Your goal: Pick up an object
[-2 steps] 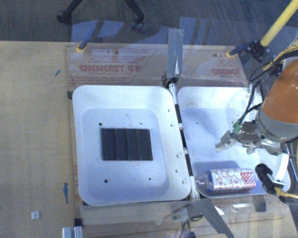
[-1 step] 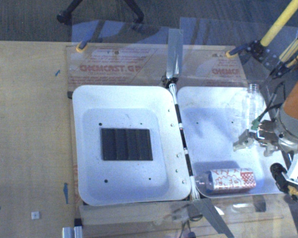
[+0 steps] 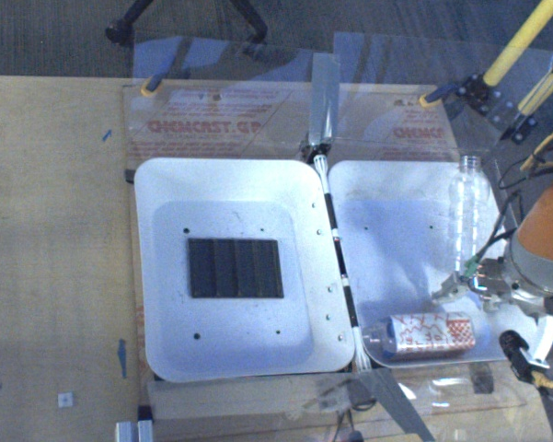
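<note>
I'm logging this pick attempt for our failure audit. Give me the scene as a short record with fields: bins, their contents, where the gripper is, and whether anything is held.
left bin: holds a dark ribbed rectangular pad, lying flat near the middle
right bin: holds a clear plastic bottle along its right side and a red-and-white patterned bottle lying on its side at the near edge
gripper: over the right bin's right part, between the two bottles
held: nothing seen between the fingers
arm: enters from the right, orange band visible
</note>
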Robot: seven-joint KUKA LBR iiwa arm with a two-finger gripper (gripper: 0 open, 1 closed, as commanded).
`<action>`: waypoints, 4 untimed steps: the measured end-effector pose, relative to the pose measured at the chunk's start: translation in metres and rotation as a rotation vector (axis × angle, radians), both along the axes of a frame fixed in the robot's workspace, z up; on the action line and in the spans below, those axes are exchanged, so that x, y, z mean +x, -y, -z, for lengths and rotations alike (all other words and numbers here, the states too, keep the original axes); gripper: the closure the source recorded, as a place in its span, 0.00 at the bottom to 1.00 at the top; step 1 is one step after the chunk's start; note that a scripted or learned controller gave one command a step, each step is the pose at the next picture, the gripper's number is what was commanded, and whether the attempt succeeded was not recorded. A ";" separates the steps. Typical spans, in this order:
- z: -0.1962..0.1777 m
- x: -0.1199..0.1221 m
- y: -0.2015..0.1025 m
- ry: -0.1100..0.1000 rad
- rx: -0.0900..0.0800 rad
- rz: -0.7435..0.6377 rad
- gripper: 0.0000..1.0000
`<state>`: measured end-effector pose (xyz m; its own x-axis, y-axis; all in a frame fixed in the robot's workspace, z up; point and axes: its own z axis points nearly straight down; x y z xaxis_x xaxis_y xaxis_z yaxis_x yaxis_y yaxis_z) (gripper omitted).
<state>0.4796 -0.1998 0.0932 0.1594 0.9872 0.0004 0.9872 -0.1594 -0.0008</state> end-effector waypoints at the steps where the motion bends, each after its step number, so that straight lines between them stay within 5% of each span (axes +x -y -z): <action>1: -0.036 0.047 0.007 0.001 -0.002 0.171 0.00; 2: 0.001 0.089 -0.052 0.009 -0.002 0.165 0.00; 3: -0.056 0.051 -0.017 0.001 -0.002 0.106 0.00; 4: -0.003 0.129 0.003 0.010 0.002 0.070 0.00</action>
